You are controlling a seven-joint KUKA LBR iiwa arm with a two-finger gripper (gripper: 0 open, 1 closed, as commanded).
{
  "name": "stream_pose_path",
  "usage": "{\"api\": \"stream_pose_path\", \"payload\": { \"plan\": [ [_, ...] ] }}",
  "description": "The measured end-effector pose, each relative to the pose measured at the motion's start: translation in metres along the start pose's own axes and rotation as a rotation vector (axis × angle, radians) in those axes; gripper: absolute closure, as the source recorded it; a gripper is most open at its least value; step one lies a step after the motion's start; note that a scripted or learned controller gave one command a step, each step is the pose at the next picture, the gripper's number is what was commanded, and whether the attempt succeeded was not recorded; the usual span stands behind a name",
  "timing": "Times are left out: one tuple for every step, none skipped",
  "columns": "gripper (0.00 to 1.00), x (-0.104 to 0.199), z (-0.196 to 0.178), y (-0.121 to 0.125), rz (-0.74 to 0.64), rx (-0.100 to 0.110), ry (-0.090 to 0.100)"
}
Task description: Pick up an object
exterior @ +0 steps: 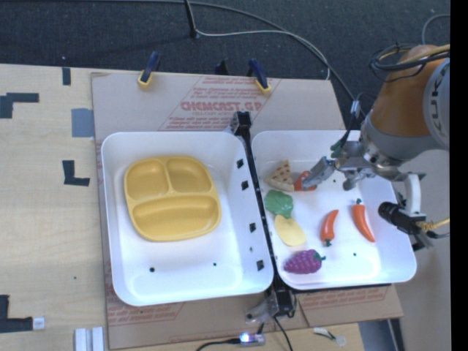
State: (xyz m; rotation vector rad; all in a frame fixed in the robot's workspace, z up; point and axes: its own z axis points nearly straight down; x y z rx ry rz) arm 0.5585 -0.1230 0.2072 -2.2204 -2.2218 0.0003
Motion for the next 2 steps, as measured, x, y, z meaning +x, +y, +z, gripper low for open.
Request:
{"api": "stream_pose_path", "payload": {
  "plan": [
    [0.0,0.0,0.0,0.0,0.0,0.0,0.0],
    [0.0,0.0,0.0,0.0,0.0,0.0,0.0]
  ]
}}
